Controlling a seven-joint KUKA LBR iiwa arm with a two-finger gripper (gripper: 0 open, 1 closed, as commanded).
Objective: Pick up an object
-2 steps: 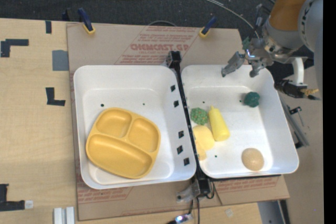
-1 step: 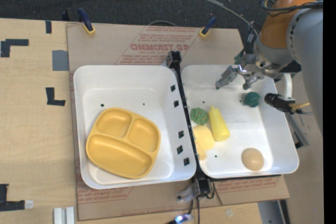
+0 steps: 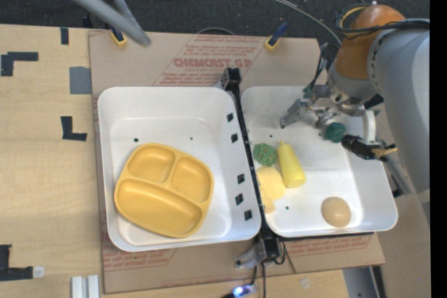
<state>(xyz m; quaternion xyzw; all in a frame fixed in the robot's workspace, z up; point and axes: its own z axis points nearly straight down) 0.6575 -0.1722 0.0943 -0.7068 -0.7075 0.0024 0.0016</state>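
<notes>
The grey arm with its orange band reaches in from the right and hangs over the far part of the right shallow white bin (image 3: 363,181), its end effector (image 3: 307,112) low above the bin floor, with a dark finger (image 3: 290,116) angled toward the bin's middle; whether it is released or clenched I cannot tell, and nothing is visibly caught in it. The candidates for picking lie nearer the camera: a yellow cylindrical block (image 3: 290,164) lies beside a small green bumpy ball (image 3: 265,153), with a pale yellow soft block (image 3: 269,186) touching them against the divider, and a tan rounded ball (image 3: 336,211) well apart near the front rim. A small dark teal ball (image 3: 334,130) sits just beside the wrist hardware. The left shallow white bin (image 3: 112,108) holds a yellow plastic divided plate (image 3: 164,188). The risk, as I judge it, lies in the crowding: the three clustered things touch, so a descent there may land on two at once or shove one into the wall. The tan ball may roll from a closing grip. The teal ball, close under the wrist, may be knocked aside.
</notes>
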